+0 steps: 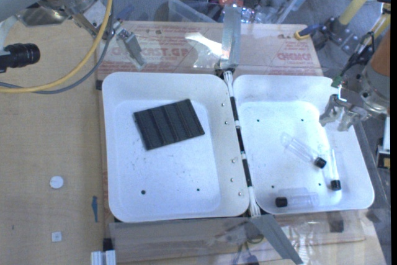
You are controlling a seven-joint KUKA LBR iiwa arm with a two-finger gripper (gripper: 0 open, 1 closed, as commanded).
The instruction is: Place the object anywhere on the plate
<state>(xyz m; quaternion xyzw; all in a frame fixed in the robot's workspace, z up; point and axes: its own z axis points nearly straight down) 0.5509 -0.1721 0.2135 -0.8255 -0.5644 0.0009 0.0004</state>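
Worktop (49, 133) carries two bins. Left bin (124, 195), frame centre-left: dark ribbed plate (169, 123) in its upper half. Right bin (273, 102): three clear tubes (303, 151) with black caps, lower right. Claw (340, 115) over right bin's right rim, released, grasping nothing

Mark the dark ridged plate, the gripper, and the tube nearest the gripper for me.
Dark ridged plate (169, 124): camera view, middle of its ribbed top, left bin.
Gripper (339, 117): camera view, between its fingertips, over the right bin.
Clear tube (302, 151): camera view, mid-body, black cap at its lower end.
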